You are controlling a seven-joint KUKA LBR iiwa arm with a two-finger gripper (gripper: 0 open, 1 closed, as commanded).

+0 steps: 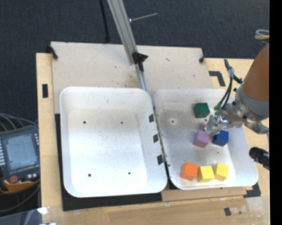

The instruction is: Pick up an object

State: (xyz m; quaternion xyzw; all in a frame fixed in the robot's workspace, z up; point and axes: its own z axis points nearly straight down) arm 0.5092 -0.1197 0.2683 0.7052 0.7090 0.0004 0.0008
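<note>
1. Reaching in from the right side, the grey arm (253, 86) with its orange band hangs over the right bin (178, 179), and the gripper (214, 124) is low over the middle of this bin.
2. I cannot tell if the fingers are spread or pressed together; they are small and blurred, and no block is seen between them.
3. The purple block (201, 138) lies just under the gripper tip, a little toward the bin's front, touching it or very near; I cannot tell which.
4. The blue block (220, 138) lies just beside the purple one, on the side of the bin's right edge, also close under the gripper.
5. The green block (201, 109) sits toward the back edge of the right bin, near the gripper but apart from it.
6. Along the front edge of the right bin three blocks stand in a row: the orange block (189, 170), then a yellow block (206, 173), then a second yellow block (221, 171) toward the front right corner. They are just beside each other.
7. The left bin (68, 102) touches the right bin along its side.
8. A metal pole (124, 27) goes from the back of the bench (45, 78) upward, and a handheld control screen (15, 153) lies beside the bench's left edge.
</note>
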